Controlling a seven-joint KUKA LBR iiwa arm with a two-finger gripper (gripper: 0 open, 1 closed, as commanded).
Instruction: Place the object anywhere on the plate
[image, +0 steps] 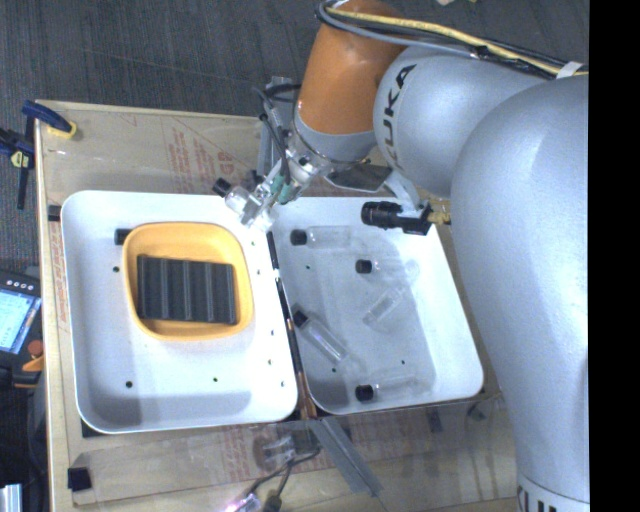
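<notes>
Just below-left of the gripper (258, 200): yellow plate (190, 278), left bin (150, 390). Below-right: clear tubes (320, 338), right bin (450, 350). Nothing visibly gripped; object held — cannot tell. Advice: release squarely over the plate's ribbed centre.

I see 2 bins (95, 395) of smooth white plastic with a soft sheen. The plate (190, 280) looks like glossy yellow plastic, dark and ribbed inside. My arm (500, 170) is satin grey metal. The bench (150, 145) is matt, printed cardboard-like board.
</notes>
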